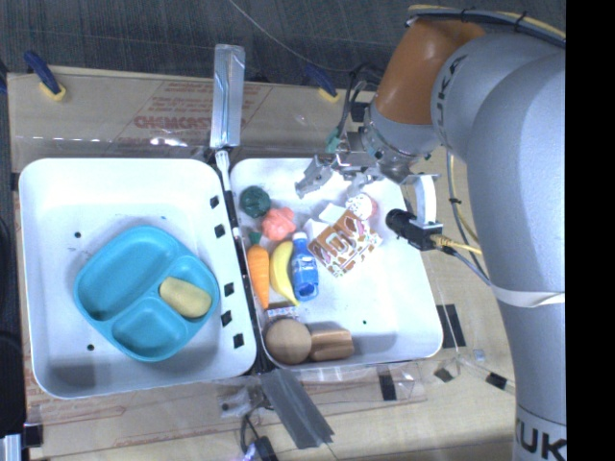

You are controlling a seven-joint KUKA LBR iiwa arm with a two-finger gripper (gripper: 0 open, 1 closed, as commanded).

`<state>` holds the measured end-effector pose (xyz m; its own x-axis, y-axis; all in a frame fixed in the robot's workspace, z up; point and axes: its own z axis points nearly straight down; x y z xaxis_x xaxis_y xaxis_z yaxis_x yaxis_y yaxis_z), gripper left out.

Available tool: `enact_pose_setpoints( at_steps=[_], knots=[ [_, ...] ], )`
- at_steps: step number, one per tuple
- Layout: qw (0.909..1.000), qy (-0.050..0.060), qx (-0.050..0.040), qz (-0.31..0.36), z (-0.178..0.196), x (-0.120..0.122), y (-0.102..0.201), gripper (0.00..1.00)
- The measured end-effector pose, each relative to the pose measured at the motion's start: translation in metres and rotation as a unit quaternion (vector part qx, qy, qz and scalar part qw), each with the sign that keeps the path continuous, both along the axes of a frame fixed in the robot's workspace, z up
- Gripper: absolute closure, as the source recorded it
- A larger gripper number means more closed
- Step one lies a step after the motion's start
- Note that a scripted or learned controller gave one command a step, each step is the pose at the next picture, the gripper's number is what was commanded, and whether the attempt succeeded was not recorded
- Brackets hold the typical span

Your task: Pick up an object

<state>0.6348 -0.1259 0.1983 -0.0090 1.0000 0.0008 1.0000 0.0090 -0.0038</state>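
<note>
The right bin (pixel 404 305) holds several objects. Along its left side lie a dark green ball (pixel 255 200), a pink lump (pixel 279 223), an orange carrot (pixel 258 275), a yellow banana (pixel 282 269) and a small blue bottle (pixel 304 269). A brown-and-white patterned packet (pixel 341 241) lies in the middle, with a small pink-and-white round thing (pixel 361 205) at its upper right. My gripper (pixel 332 176) hangs over the bin's far edge, just above the packet and right of the green ball. I see nothing held in it.
A round brown ball (pixel 287 341) and a brown cylinder (pixel 332 344) rest at the right bin's near edge. The left bin (pixel 48 200) holds a blue divided plate (pixel 135 296) with a yellow lump (pixel 185 297) on it. The arm's grey body (pixel 500 161) covers the right side.
</note>
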Motion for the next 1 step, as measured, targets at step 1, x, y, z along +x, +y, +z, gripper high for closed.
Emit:
enact_pose_setpoints(
  at_steps=[1],
  knots=[
    [0.9999, 0.002, 0.0001, -0.010, -0.1073, -0.0107, 0.0285, 0.00]
  ],
)
